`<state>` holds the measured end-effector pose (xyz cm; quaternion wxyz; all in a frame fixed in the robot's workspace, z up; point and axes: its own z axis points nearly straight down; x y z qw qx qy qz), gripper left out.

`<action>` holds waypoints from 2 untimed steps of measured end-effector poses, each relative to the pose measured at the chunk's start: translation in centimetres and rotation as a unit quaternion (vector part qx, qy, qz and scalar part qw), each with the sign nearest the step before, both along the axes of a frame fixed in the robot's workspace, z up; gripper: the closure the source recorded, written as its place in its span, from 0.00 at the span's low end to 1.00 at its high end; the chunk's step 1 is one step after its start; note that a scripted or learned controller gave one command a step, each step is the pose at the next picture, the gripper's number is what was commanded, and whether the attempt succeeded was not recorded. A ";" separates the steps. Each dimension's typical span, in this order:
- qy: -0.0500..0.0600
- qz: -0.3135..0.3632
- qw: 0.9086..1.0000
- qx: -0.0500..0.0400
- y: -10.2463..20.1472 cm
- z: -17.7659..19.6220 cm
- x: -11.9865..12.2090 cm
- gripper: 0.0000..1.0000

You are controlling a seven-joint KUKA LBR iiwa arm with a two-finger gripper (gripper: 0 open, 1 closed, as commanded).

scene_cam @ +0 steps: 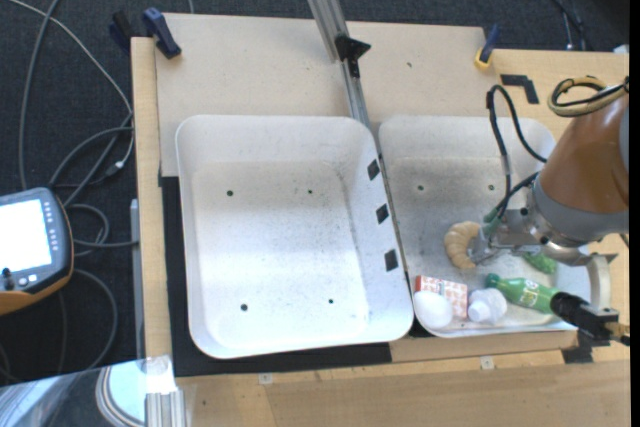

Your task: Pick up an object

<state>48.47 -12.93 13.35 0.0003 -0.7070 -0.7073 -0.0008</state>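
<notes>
Green plastic, the bottle [524, 293] lay on its side near the front of the right bin [440, 147], beside a tan croissant-like toy [462, 243]. It looked light, stiff and slippery; its mid-body seemed the best hold. The jaws' [497, 245] state could not be told.

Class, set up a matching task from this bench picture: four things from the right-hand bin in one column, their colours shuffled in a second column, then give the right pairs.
Things:
1. bottle
2. curled pastry-like piece
3. small packet
4. round lump

Colours:
A. tan
B. white
C. green
D. red and white

Pairs: 1-C, 2-A, 3-D, 4-B
</notes>
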 end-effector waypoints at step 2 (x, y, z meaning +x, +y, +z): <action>-0.003 0.001 1.000 -0.001 1.4 10.4 -0.5 1.00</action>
